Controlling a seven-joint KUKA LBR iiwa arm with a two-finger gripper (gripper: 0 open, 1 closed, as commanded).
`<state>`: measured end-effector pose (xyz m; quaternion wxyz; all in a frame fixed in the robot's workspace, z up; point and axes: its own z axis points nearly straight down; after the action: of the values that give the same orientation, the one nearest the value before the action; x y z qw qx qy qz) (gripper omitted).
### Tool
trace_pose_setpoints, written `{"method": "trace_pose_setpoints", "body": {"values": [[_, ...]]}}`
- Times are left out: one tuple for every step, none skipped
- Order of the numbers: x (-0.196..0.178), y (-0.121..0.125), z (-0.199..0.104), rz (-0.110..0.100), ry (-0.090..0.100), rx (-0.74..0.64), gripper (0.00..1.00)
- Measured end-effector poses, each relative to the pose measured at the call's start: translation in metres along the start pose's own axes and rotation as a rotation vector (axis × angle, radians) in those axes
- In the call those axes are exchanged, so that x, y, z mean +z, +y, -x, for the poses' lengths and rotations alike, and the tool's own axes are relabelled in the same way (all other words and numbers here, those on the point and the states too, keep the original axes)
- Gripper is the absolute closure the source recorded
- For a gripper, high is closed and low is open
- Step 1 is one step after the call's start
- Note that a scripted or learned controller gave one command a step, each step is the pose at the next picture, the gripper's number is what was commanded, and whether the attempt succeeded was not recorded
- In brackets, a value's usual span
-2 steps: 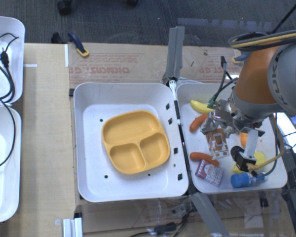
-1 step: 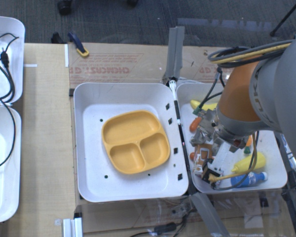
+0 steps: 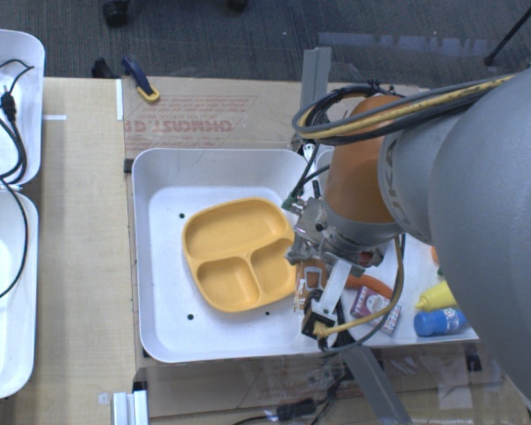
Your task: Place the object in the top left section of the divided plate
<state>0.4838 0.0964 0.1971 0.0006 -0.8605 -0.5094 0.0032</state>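
Camera view shows the gripper low beside the yellow divided plate, whose sections lie bare just left of it; what it carries is hidden, perhaps nothing, so confirm the object before moving over.

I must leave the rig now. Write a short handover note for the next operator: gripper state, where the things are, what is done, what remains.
Gripper: low at the right edge of the divided plate, between the two bins; whether it holds anything cannot be seen.
Plate: yellow, in the left bin; all three sections show nothing inside.
Right bin: a yellow object, a blue object and an orange one lie beside the arm.
Done: nothing placed.
Left: put an object in the top left section.
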Motion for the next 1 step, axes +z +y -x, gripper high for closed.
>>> {"method": "trace_pose_setpoints", "body": {"values": [[0.0, 0.0001, 0.0001, 0.0, -0.001, 0.0, 0.0]]}}
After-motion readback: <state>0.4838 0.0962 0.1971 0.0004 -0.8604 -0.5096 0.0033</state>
